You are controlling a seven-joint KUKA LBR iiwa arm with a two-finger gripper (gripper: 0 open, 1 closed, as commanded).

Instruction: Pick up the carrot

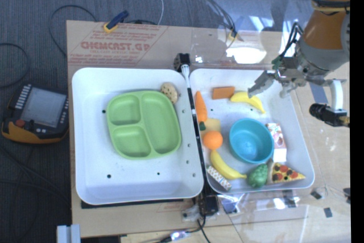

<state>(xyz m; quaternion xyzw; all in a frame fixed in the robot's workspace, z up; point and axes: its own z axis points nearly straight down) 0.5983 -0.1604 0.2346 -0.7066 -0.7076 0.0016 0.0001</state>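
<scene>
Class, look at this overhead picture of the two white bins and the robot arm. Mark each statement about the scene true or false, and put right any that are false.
1. The long orange carrot lies in the right white bin, against its left wall. True.
2. The green divided plate sits in the right bin. False: it sits in the left white bin.
3. The two-finger gripper grips the carrot. False: it is near the small yellow banana, apart from the carrot.
4. The blue bowl stands upright in the right bin. True.
5. A round cookie lies by the plate's upper right corner. True.
</scene>
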